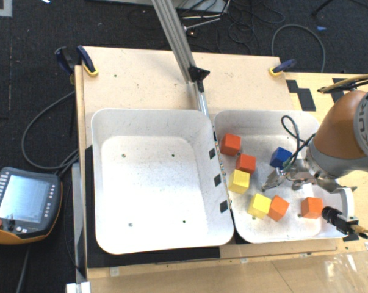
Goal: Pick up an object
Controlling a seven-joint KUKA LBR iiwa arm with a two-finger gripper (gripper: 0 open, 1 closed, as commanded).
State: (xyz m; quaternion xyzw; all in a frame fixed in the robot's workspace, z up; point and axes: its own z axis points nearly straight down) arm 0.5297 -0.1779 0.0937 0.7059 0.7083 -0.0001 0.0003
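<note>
The right bin (257,122) holds several cubes. Two orange cubes (231,144) (246,163) lie near its left wall, with a yellow cube (240,180) just below them. Another yellow cube (259,205) touches an orange cube (279,207) near the front. A further orange cube (312,207) lies at the front right. A blue cube (281,157) sits mid-bin. My gripper (273,182) hangs low over the bin floor, just below the blue cube and above the yellow-orange pair. Nothing visible is held in it.
The left bin (110,127) stands beside the right one, with a raised divider wall (219,170) between them. A slanted metal pole (177,35) rises from the back edge. A teach pendant (22,203) lies off the bench at left.
</note>
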